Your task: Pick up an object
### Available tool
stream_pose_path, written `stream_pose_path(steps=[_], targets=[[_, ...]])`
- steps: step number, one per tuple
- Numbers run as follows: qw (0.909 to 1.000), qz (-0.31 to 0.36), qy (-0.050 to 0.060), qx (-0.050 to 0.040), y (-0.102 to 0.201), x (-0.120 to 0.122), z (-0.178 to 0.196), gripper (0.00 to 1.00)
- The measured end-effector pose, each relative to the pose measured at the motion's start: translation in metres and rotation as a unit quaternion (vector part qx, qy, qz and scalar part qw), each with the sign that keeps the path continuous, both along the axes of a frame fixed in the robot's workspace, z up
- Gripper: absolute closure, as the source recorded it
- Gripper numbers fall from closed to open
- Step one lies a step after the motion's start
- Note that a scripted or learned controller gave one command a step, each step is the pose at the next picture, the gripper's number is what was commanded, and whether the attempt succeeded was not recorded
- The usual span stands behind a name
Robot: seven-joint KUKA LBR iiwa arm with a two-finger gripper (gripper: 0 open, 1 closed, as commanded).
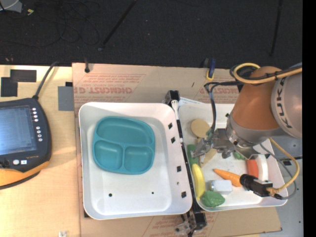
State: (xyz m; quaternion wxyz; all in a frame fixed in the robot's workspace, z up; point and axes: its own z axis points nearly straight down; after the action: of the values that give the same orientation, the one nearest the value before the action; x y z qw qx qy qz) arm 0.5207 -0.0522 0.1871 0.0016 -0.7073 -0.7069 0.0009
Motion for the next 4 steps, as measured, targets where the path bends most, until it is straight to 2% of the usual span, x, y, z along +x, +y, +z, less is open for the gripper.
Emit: stream_pose_path(steps=[4], targets=[[1.0000, 0.000, 0.000, 0.0000, 0.0000, 0.0000, 0.0000, 0.00]])
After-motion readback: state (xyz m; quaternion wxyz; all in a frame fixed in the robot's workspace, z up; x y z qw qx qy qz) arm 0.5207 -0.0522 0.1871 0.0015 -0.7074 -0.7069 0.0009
